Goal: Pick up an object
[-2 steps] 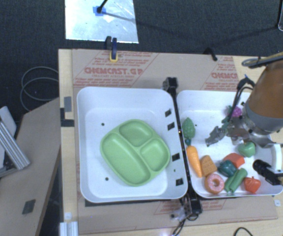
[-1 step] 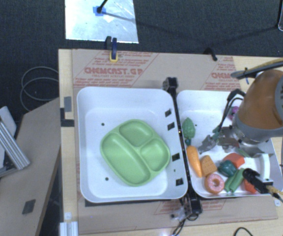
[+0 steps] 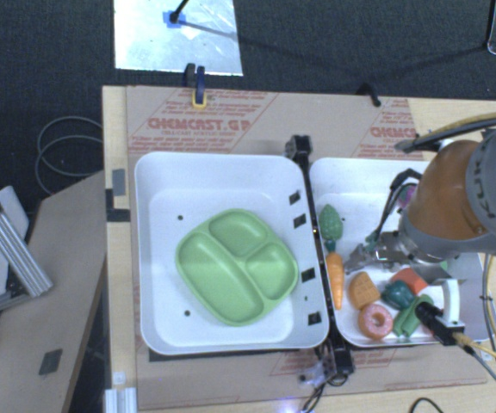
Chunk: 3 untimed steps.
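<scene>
Toy food fills the right bin (image 3: 356, 175): a carrot (image 3: 336, 280) and bread-like piece (image 3: 362, 288) lie just below the tool (image 3: 375, 249), a pink donut (image 3: 375, 321) further below. They look like light, stiff, smooth plastic, so the carrot's thick middle seems the surest hold. How far the tool is open I cannot tell.

- Two white bins sit side by side on a brown bench (image 3: 257, 114).
- The left bin (image 3: 158, 188) holds a green plate (image 3: 235, 267) with three parts.
- The right bin (image 3: 351, 175) holds toy food: a green strawberry (image 3: 330, 224), an orange carrot (image 3: 336, 280), a piece of bread (image 3: 362, 288), a pink donut (image 3: 375, 320) and a green pepper (image 3: 406, 317).
- The grey and orange arm (image 3: 455, 200) reaches over the right bin.
- The gripper (image 3: 375, 252) is low, just above the bread.
</scene>
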{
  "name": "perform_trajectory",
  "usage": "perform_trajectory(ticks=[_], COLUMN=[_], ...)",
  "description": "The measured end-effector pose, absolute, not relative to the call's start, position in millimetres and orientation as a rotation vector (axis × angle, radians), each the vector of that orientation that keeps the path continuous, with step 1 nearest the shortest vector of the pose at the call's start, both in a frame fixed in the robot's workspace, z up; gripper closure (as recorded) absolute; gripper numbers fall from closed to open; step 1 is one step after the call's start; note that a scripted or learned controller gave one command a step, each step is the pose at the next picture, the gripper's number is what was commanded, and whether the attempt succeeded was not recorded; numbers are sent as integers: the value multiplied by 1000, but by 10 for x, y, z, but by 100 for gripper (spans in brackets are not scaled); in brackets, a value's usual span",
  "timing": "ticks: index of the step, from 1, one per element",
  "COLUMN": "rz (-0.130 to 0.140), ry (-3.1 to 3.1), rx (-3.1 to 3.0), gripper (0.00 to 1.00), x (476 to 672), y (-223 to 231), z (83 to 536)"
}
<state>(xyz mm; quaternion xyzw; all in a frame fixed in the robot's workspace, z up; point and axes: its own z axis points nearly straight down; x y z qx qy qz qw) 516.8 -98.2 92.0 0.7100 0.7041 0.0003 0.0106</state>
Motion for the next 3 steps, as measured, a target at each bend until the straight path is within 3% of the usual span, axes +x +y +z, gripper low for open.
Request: perform_trajectory(ticks=[1,3], rz=[4,6], ry=[2212,2221], rx=[2217,2212], gripper=[100,100], x=[5161,5263], y=[-934,-1057], z=[1012,2067])
